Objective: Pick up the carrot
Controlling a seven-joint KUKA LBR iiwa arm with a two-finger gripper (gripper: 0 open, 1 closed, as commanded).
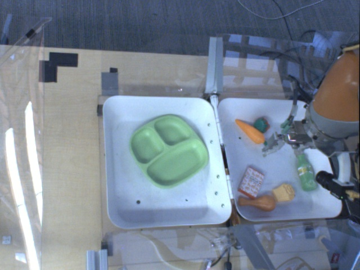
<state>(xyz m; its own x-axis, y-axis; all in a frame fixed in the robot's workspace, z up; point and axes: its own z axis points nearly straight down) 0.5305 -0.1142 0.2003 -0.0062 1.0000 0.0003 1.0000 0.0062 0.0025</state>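
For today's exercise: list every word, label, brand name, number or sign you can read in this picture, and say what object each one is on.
No text can be read.
red and white packet: it bears a printed pattern, too small and blurred to read.
green bottle: any label is too blurred to make out.
carrot, green divided plate and white bins: no markings visible.

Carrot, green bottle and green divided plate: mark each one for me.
carrot [250,131]: camera view, middle of its orange body.
green bottle [306,173]: camera view, mid-body.
green divided plate [174,167]: camera view, largest compartment.
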